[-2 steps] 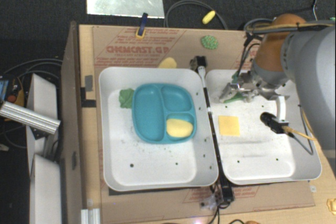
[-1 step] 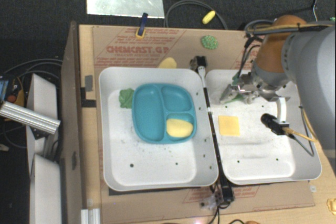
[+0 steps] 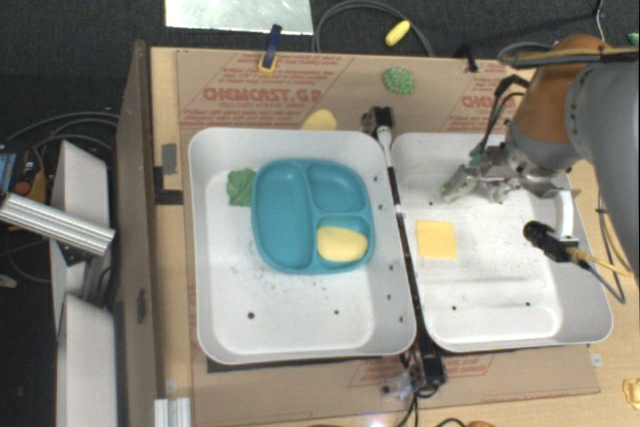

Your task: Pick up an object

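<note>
A flat yellow square (image 3: 436, 239) lies in the right bin (image 3: 500, 315), near its left wall. In the left bin (image 3: 300, 315) sits a teal divided plate (image 3: 290, 215) with a yellow lump (image 3: 341, 243) in its lower right compartment. A green scrap (image 3: 241, 186) rests against the plate's left edge. My gripper (image 3: 472, 192) hangs over the back of the right bin, above and to the right of the yellow square. It is open, and nothing is between its fingers.
On the cardboard behind the bins lie a pale yellow piece (image 3: 320, 121) and a green knobbly ball (image 3: 399, 80). A small yellow object (image 3: 398, 33) lies farther back by a grey cable. A black divider (image 3: 395, 205) separates the bins.
</note>
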Controlling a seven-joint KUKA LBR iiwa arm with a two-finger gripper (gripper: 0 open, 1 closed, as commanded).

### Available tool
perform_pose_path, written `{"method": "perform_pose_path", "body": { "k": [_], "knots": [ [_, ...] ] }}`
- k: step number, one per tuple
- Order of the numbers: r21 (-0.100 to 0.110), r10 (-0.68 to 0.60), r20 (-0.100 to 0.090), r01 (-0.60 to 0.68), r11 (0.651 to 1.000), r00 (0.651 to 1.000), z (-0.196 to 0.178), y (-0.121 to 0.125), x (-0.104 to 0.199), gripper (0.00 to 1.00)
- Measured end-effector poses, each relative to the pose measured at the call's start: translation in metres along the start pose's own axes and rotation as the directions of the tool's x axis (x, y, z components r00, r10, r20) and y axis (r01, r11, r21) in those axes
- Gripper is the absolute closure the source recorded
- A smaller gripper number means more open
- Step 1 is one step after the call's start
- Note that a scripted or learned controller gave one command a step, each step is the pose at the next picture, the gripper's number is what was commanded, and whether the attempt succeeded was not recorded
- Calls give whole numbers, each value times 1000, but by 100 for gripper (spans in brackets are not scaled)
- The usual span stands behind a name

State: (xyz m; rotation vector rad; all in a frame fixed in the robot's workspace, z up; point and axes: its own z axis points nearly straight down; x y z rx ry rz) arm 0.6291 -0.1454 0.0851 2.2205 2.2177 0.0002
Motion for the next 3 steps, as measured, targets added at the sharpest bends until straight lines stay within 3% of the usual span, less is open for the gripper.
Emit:
{"method": "perform_pose_path", "body": {
  "k": [1, 2, 3],
  "knots": [
    [-3, 1, 1, -1, 1000, 1000, -51, -12, -49, 0],
    [-3, -14, -2, 14, 1000, 1000, 1, 26, 43, 0],
    [-5, -9, 1, 9, 1000, 1000, -13, 26, 36, 100]
  ]
}}
